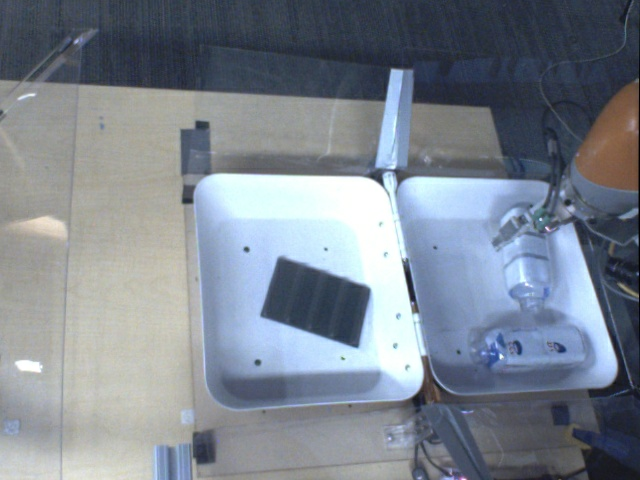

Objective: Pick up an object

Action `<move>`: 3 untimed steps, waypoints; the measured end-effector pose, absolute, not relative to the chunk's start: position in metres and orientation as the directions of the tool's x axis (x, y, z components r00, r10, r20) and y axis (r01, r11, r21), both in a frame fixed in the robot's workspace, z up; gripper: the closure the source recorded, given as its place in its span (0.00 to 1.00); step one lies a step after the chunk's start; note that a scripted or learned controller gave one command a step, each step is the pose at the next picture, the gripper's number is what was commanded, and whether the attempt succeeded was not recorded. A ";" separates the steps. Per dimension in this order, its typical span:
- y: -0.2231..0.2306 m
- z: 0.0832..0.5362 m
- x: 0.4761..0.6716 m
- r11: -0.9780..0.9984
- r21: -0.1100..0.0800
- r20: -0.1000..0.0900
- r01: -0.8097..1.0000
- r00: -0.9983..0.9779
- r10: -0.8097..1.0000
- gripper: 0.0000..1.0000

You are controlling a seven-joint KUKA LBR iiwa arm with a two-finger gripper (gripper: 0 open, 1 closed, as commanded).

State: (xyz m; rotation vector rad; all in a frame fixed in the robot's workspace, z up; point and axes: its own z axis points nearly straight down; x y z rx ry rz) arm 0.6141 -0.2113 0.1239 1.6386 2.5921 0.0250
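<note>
You have a pale wood-grain counter (120, 298), matt; two smooth white plastic bins (300, 193), slightly glossy; a dark ribbed matt pad (316, 301); and two clear glossy plastic bottles (528, 348).

Single fixed camera above the bench (100, 268), looking down at a slant, far edge toward twelve o'clock, left bin (230, 208) near centre, right bin (440, 208) toward three o'clock, arm (612, 153) entering from three o'clock, moderately distant.

A robotics lab: two white bins (300, 198) sit fixed on a wooden tabletop (110, 298), with loose cables (590, 78) right of them and grey carpet (250, 8) beyond.
</note>
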 end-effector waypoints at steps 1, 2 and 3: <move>-0.211 0.123 0.612 0.441 0.047 -0.049 0.896 -0.438 0.897 0.00; -0.212 0.123 0.612 0.465 0.045 -0.051 0.884 -0.463 0.885 0.00; -0.212 0.123 0.612 0.475 0.044 -0.051 0.879 -0.473 0.880 0.00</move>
